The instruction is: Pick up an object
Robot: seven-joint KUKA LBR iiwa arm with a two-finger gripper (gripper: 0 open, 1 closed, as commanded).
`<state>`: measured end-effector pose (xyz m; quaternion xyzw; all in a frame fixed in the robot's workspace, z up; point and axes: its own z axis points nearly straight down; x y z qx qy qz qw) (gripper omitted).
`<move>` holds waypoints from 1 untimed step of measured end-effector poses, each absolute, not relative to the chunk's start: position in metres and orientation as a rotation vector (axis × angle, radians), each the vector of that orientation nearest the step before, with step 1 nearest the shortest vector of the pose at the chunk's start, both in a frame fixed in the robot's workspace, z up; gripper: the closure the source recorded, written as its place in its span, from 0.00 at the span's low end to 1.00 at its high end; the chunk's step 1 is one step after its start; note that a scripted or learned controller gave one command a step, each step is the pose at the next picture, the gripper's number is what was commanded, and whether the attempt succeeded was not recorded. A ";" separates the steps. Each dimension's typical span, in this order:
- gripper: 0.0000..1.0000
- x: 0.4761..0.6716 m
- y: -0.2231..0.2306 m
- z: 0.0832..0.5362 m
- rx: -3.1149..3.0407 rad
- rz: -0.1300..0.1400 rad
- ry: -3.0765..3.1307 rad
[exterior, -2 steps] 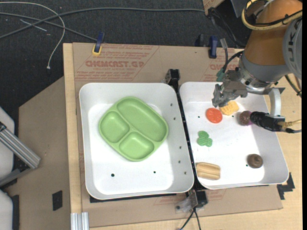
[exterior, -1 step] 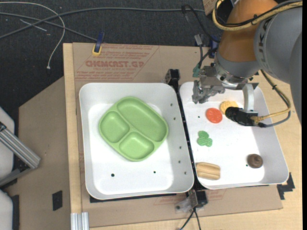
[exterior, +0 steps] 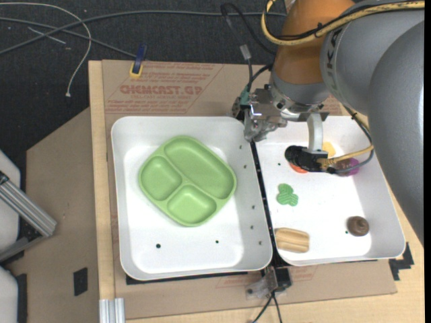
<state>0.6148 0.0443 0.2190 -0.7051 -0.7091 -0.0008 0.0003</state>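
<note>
Step in hand: approach, by judgement.
Tool (exterior: 256,127): just right of the green plate (exterior: 188,180), past its far corner (open or closed, cannot tell).
Wooden block (exterior: 292,240): right of the plate, nearer side.
Next: choose one thing, then descend squarely.

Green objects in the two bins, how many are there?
2. A light green three-compartment plastic plate sits in the view's left bin; a small darker green clover-shaped piece lies in the right bin, near its left wall. The arm may hide more.
</note>
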 end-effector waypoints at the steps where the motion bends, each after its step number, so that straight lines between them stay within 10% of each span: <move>1: 1.00 0.632 0.092 0.234 -2.216 -0.006 -2.228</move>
